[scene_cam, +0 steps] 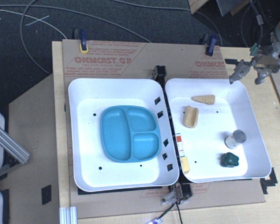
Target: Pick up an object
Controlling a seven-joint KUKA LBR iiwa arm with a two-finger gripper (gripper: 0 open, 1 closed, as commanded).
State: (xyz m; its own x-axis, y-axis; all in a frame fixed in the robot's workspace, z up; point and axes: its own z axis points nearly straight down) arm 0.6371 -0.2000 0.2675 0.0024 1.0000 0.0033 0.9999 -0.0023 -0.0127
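Observation:
The right bin (210, 169) holds several small objects: a tan wedge (203, 99) near the back, a tan cylinder-like block (190, 116) left of centre, a grey round piece (235, 138) and a dark green lump (230, 160) toward the front right. My gripper (247, 75) hangs above the bin's back right corner, off to the right of the tan wedge. Its two fingers are spread apart with nothing between them.
The left bin (84, 162) carries a blue divided plate (130, 133). A black divider with clips (163, 120) runs between the bins. Blue clamps (84, 43) (211, 45) hold the board at the back. Cables lie on the dark floor behind.

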